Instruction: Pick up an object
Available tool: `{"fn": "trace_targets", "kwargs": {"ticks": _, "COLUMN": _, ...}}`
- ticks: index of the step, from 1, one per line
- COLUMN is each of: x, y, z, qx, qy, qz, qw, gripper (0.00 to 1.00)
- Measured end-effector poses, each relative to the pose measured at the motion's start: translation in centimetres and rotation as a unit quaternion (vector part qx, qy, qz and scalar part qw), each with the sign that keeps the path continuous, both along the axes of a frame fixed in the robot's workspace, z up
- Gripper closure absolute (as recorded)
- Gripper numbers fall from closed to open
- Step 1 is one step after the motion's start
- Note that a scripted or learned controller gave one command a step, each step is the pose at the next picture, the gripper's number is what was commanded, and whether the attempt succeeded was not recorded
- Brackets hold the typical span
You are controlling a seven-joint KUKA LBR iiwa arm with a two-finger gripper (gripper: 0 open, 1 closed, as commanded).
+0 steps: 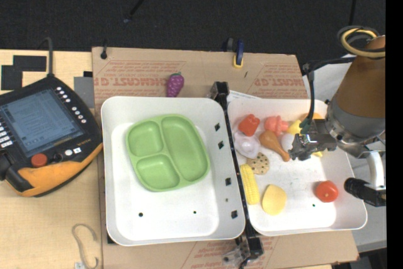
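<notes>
My gripper (304,147) hangs low over the right bin (340,214), near its upper right part, with the arm coming in from the right. Just left of it lie a brown drumstick toy (275,143) and a pink toy (276,124). A yellow piece (296,129) shows right behind the gripper, partly hidden by it. Further left sit a red pepper toy (249,125) and a pale lilac piece (247,145). Nearer the front lie a cookie (258,164), a corn cob (249,184), a yellow lemon-like piece (274,200) and a red tomato toy (325,191).
The left bin (119,211) holds a green divided plate (167,151). A purple grape toy (175,84) lies on the cardboard behind the bins. A teach pendant (41,132) rests at the far left. A black divider (230,154) runs between the bins.
</notes>
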State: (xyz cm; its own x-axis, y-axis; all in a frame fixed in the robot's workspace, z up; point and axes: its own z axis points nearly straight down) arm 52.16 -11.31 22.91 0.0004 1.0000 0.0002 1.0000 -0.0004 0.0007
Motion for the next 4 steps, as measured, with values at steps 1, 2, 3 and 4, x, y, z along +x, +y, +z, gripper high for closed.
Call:
{"fn": "trace_targets", "kwargs": {"ticks": 1, "x": -0.3, "y": 5.2, "z": -1.2, "qx": 0.0012, "qy": 0.003, "qz": 0.002, "qw": 1.0, "gripper": 1.0}}
{"fn": "trace_targets", "kwargs": {"ticks": 2, "x": -1.0, "y": 10.5, "z": 0.4, "qx": 0.0011, "qy": 0.002, "qz": 0.003, "qw": 1.0, "gripper": 1.0}}
{"fn": "trace_targets", "kwargs": {"ticks": 3, "x": -0.6, "y": 12.5, "z": 0.5, "qx": 0.0004, "qy": 0.002, "qz": 0.001, "qw": 1.0, "gripper": 1.0}}
{"fn": "trace_targets", "kwargs": {"ticks": 4, "x": -0.8, "y": 12.8, "z": -1.3, "qx": -0.0002, "qy": 0.004, "qz": 0.0, "qw": 1.0, "gripper": 1.0}}
